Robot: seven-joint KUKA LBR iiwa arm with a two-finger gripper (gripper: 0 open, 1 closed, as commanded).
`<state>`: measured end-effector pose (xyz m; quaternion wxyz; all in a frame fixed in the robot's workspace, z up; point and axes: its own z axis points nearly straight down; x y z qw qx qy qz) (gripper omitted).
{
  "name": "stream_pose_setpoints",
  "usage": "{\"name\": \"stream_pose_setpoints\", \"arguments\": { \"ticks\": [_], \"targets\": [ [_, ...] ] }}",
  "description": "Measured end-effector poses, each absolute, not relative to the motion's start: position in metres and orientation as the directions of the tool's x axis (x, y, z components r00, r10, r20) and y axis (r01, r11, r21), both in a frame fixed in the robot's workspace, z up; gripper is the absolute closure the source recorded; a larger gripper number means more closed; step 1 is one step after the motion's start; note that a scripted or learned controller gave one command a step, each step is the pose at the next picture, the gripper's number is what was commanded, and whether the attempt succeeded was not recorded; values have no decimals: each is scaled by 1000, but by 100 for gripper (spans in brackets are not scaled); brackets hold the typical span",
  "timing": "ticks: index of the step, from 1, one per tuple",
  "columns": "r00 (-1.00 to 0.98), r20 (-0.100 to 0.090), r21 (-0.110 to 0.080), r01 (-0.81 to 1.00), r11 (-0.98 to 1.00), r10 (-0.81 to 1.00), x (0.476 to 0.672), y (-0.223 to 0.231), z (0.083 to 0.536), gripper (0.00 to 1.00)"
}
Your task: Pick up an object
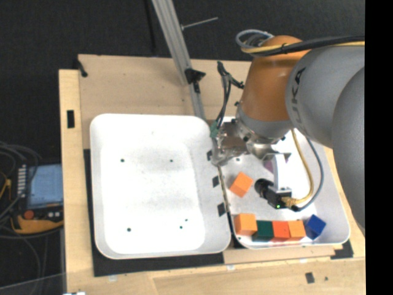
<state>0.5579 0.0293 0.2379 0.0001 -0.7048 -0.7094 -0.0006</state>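
White plastic, two shallow bins side by side on a pale wooden surface.

Left bin: bare but for a few dark specks on its floor.

Right bin: holds the candidate objects.
- One orange block, tilted, lying alone near the bin's left wall, just below the tool.
- A row along the near wall, touching or nearly so: orange cube, green cube, red-orange cube, light orange cube, blue cube.
- A purple piece, mostly hidden under the wrist; shape not readable.

Arm: grey, orange band above the wrist, reaching in from the right and covering the upper part of the right bin.

Tool: low over the bin's upper left area, close to the dividing wall. Whether it is spread or pressed together cannot be told; nothing is seen pinched in it.

Risks, as judgement:
- The lone orange block sits tilted, so a straight descent may meet an edge and push it aside.
- The tool is close to the dividing wall; a descent here could strike the rim.
- The packed row leaves little room either side of a cube, so a neighbour could be nudged or dragged up with it.
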Motion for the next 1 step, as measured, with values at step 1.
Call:
{"name": "stream_pose_setpoints", "arguments": {
  "ticks": [1],
  "targets": [
    [-9,2,1,1000,9,1000,561,89,243,100]
  ]
}}
